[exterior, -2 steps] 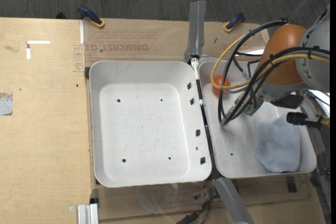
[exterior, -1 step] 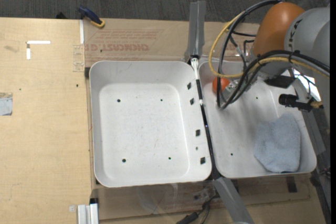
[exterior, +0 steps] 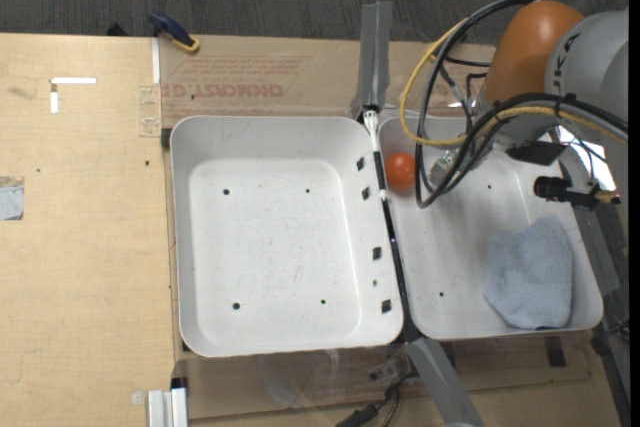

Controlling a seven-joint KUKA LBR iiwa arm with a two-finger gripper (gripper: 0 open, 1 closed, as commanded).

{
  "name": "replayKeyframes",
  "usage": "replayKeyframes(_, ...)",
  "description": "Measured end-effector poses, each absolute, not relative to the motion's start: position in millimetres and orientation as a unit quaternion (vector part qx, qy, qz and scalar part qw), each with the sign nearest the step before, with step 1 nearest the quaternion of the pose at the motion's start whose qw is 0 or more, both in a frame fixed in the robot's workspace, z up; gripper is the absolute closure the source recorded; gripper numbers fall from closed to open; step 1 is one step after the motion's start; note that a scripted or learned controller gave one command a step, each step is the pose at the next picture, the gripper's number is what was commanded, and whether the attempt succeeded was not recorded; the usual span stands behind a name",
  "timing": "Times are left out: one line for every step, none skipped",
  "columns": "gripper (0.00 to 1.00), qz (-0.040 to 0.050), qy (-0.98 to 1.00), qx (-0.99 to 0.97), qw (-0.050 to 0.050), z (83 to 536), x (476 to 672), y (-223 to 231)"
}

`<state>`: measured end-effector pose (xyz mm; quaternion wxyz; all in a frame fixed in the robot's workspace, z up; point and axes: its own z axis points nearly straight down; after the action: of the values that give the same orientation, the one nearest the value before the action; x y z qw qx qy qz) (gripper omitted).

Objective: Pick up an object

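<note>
An orange ball (exterior: 400, 171), small, round and smooth, lies in the right bin (exterior: 450, 310), tight against that bin's left wall near its far corner, at about ten o'clock from the bin's middle. Part of it is hidden by the rim between the two bins. It rests free on the white floor, touched by nothing but the wall beside it.

At about four o'clock from the ball, well apart from it, a pale blue cloth (exterior: 531, 277) lies crumpled in the near right part of the same bin, its folds bunched into a soft heap.

The arm (exterior: 590, 55) comes in from three o'clock, its grey body and orange band (exterior: 528, 40) hanging over the far right part of the right bin. Black and yellow cables (exterior: 450, 130) loop down from it toward the bin floor, ending just right of the ball. The arm's own bulk and the cables cover its working end, so whether the hand is spread or pressed together cannot be told.

The left bin (exterior: 200, 315) sits at nine o'clock from the ball, its floor white with a few dark dots.
</note>
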<state>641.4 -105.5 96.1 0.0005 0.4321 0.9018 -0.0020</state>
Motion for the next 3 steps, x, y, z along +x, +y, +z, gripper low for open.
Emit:
replayKeyframes(1.0, -0.0009, 0.936, 0.353, 0.001, 249, 593.1, -161)
replayKeyframes(1.0, 0.0005, 0.992, 0.124, -0.001, 99, 547.1, -106)
replayKeyframes(1.0, 0.0008, 0.996, -0.093, 0.002, 90, 641.1, -133)
